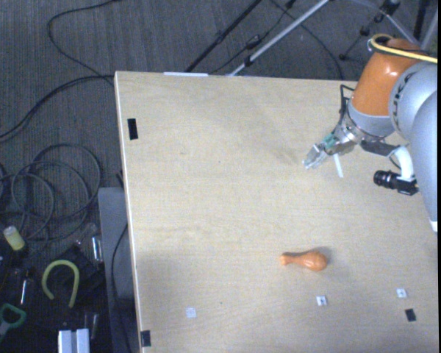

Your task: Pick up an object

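Observation:
An orange pear-shaped object (306,259) lies on its side on the pale wooden bench top (220,197), toward the front right. My gripper (323,165) hangs at the right side of the bench, well behind the orange object and apart from it. Its two thin fingers stand spread apart, one pointing left and one pointing down, with nothing between them. The grey arm with its orange band (382,79) comes in from the right edge.
Small square markers (321,300) dot the bench's front, and a black tag (132,129) sits near its left edge. Cables (44,190) and tools lie on the floor to the left. Tripod legs (294,20) stand behind the bench.

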Available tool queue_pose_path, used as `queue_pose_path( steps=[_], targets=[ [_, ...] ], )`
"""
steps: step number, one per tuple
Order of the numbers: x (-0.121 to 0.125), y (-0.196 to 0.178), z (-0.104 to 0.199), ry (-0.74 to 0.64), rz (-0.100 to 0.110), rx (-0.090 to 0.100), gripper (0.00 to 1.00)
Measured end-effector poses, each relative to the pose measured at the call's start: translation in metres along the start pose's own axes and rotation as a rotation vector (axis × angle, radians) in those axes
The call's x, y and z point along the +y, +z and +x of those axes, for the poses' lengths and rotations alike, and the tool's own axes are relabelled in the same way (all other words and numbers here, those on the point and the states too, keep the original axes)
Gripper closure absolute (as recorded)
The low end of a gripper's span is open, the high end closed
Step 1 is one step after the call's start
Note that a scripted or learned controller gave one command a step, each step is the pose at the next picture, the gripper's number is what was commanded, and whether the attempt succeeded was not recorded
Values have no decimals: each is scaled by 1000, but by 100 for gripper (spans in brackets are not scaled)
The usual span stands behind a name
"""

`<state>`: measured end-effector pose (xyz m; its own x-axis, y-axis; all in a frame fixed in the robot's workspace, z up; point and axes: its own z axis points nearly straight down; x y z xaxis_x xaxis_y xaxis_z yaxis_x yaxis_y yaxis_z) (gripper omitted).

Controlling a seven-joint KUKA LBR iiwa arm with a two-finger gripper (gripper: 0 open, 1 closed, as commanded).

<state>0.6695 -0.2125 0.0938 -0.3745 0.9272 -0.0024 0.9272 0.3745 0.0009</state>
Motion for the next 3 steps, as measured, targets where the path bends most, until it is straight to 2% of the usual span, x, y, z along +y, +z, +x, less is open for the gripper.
queue_pose_path(
  steps=[1,2,3],
  targets=[
    [8,-65,21,104,0,3,100],
    [16,-68,54,-55,2,1,100],
    [42,-90,120,66,1,4,100]
  ],
)
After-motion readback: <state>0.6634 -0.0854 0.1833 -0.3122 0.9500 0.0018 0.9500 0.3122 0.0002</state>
